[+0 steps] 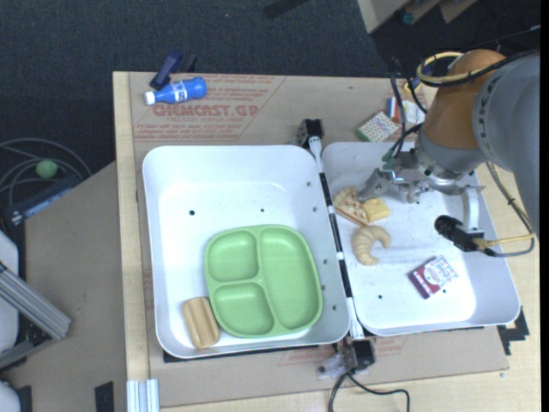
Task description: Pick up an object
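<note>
1. Arm's two-finger gripper (378,187) is low over the right shallow white bin (482,305), in its upper-left part. Can't tell if the jaws are spread or pressed together; nothing visibly between them.
2. Nearest candidate: pale tan-and-yellow toy food pieces (358,206), just beside the gripper tip and close to the bin wall next to the left shallow white bin (171,187). Judgement: that's the target for this step.
3. The wall is the problem. I'd set the closing axis parallel to it so neither side lands on the rim, and come straight down.
4. The pieces look like a loose, overlapping cluster. Centre on one piece, not the seam, or the grip may slip off.
5. The tan croissant-shaped toy (370,243) lies near, just below the cluster. Keep clear of it on descent. It's chunkier and further from the wall, so probably the easier fallback.
6. The small red-and-white packet (432,276) sits well apart, lower right. It looks flat, so likely a hard pinch.
7. The green divided plastic plate (262,280) and tan bread-shaped block (200,322) are in the left bin, not relevant to this reach.
8. Lift vertically and check that something is actually held before calling it done.
</note>
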You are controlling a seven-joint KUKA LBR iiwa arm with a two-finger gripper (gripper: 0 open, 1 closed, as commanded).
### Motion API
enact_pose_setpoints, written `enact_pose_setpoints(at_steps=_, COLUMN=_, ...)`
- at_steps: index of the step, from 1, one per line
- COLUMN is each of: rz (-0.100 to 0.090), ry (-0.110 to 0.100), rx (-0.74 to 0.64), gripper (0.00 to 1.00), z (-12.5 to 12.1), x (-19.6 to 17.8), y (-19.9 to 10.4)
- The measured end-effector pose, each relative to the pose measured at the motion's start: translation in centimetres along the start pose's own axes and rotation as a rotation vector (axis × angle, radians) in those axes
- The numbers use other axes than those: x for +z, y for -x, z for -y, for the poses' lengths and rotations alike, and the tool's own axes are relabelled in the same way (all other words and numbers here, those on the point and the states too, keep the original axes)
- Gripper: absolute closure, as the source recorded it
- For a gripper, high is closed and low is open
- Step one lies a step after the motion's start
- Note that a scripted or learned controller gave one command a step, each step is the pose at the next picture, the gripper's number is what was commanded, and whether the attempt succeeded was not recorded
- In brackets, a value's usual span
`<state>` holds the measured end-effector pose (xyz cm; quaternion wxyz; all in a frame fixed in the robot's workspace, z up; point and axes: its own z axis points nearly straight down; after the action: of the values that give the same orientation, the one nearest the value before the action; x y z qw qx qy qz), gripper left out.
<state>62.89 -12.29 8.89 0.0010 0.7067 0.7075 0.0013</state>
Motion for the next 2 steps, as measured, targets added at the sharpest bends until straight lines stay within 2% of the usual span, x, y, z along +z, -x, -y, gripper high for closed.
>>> enact_pose_setpoints(at_steps=1, rz=0.005, ry=0.000, rx=0.004, gripper=0.00, z=3.34, x=0.31, y=-2.22)
enact_pose_setpoints(at_steps=2, rz=0.003, ry=-0.001, rx=0.003, gripper=0.00, z=3.55, x=0.31, y=-2.15)
